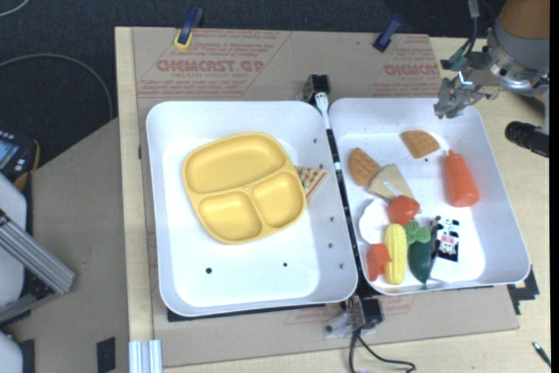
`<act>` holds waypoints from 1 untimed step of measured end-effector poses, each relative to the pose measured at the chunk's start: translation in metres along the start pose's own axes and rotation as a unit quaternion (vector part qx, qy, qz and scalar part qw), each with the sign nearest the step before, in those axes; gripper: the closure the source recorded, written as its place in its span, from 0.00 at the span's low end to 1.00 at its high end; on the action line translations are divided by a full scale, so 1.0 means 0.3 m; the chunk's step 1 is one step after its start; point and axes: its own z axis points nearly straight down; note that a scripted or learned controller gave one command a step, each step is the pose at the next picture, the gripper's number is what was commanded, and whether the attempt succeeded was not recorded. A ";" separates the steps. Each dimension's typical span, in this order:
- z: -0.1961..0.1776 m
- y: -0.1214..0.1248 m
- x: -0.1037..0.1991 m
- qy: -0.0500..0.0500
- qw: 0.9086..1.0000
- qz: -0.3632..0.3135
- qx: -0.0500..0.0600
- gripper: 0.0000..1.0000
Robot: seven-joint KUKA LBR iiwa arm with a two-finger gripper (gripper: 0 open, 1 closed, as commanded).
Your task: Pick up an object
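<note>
Arm: grey, with an orange band, reaching in from the right at the far corner of the right bin [498, 188].
Jaws: the gripper [452, 103] hangs over the right bin's far rim; from here I cannot tell whether the jaws are apart or together, and nothing shows between them.
Left bin [175, 275]: holds a yellow divided plate [243, 186], with a waffle piece [311, 179] poking out at its right edge.
Right bin: toy food lies loose, well apart from the gripper. A bread slice [421, 143] sits nearest it, with an orange bottle [459, 178] just beside. Toward the middle lie a brown cookie [362, 165], a tomato [403, 210], a corn cob [396, 252] and a green pepper [420, 257].
Bench [262, 65]: bears both bins side by side.
</note>
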 end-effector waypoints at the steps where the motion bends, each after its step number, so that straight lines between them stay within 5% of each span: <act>1: -0.039 -0.036 0.183 0.001 1.000 -0.001 -0.001 1.00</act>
